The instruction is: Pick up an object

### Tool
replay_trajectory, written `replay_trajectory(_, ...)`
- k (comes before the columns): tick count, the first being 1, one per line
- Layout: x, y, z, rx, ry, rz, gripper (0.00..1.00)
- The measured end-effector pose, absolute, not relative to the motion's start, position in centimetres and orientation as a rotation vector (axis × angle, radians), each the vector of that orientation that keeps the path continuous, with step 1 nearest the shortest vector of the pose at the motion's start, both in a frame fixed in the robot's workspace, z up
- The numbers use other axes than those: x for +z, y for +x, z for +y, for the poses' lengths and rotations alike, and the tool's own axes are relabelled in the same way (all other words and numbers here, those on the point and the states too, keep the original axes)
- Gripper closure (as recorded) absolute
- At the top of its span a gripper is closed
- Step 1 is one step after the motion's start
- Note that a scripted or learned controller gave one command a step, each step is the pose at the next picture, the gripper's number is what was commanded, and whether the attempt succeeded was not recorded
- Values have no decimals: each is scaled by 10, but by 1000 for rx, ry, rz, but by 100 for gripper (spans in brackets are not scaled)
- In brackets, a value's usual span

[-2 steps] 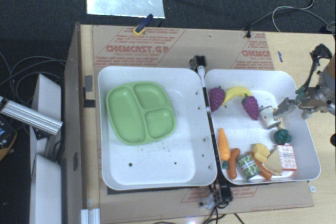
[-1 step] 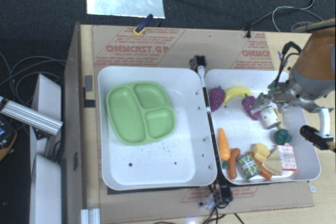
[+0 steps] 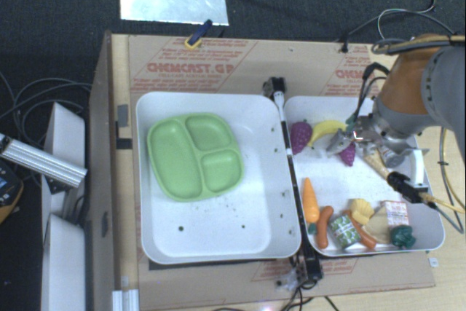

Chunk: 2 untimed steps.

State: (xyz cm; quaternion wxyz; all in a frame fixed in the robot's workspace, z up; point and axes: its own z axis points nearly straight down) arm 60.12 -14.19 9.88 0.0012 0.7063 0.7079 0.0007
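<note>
Arm: reaching in low over the right bin [image 3: 434,235], wrist tipped toward its far end.
Gripper [image 3: 348,144]: right at the purple grapes [image 3: 349,154] beside the banana [image 3: 325,130], likely its target.
Jaws: can't tell whether apart or together.
Left bin [image 3: 167,229]: holds a green divided plate [image 3: 194,155], untouched.

camera: one, fixed overhead | angle: slanted down | covers: both bins [image 3: 218,244] | arm [image 3: 426,87] enters right
</note>
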Motion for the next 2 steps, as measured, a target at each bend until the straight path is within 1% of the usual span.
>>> replay_trajectory(1, 109, 602, -142, 5, 2215, 2223, 100)
replay_trajectory(2, 186, 646, -31, 7, 2215, 2226, 100)
